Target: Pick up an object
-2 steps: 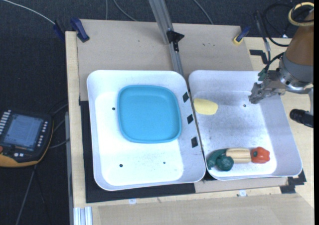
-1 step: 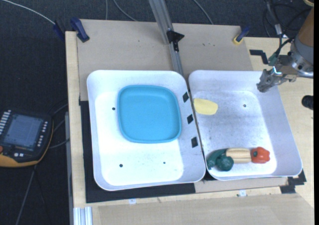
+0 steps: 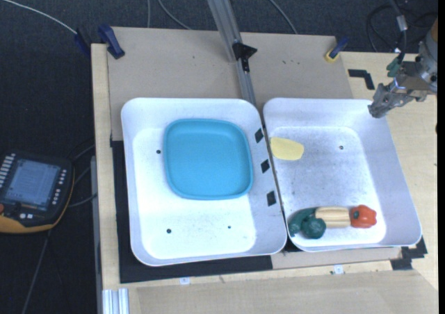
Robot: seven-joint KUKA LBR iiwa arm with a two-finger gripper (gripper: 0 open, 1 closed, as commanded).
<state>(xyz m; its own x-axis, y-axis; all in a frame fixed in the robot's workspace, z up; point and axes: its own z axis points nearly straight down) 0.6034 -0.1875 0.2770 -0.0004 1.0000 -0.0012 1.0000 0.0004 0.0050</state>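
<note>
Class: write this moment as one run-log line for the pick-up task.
stage: pre-grasp | gripper: above right bin's far right corner, nothing held | right bin: yellow piece, green, tan, red | left bin: blue plate

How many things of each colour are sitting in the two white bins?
Blue: 1, the plate in the left bin
Yellow: 1, the flat piece in the right bin
Green: 1, the toy
Tan: 1, the stick
Red: 1, the toy
Total: 5
</note>
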